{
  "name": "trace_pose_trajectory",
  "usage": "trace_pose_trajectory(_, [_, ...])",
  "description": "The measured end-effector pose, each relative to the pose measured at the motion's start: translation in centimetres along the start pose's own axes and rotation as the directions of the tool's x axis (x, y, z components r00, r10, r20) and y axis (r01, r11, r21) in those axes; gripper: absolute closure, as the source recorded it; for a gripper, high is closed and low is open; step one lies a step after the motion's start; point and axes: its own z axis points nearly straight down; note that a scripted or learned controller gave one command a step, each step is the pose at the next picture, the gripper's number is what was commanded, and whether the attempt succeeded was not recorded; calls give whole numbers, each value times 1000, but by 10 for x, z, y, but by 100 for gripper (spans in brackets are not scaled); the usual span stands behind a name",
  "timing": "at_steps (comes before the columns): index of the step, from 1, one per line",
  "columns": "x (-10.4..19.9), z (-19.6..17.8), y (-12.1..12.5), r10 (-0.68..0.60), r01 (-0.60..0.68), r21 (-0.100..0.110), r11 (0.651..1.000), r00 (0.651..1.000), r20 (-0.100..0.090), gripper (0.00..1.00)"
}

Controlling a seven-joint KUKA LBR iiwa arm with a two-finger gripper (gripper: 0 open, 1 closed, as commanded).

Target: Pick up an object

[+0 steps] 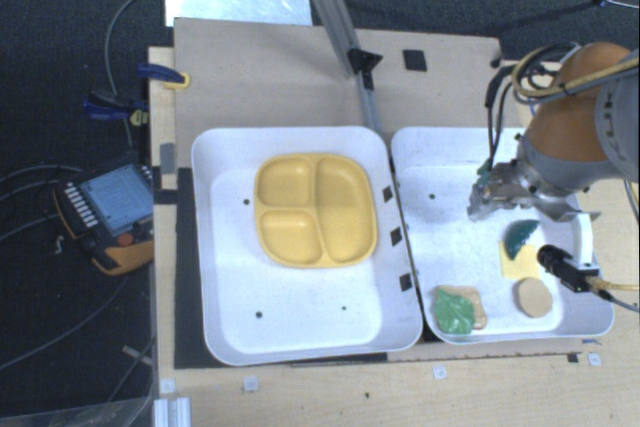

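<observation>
While the gripper (492, 200) hangs over the right bin (430, 155), I cannot tell its grip, and nothing shows held in it. At its 4 o'clock lie a teal piece (520, 237) on a yellow card (517, 264); a tan disc (534, 297) lies beyond.

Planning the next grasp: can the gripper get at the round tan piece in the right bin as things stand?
Probably yes. The round tan piece lies apart from the yellow square and teal piece, uncovered from above. The gripper is just beyond it; the bin's wall may crowd the fingers.
</observation>
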Motion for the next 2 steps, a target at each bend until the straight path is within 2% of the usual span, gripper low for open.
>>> trace_pose_trajectory(2, [3, -83, 0, -2, 2, -1, 1000, 1000, 0, 100])
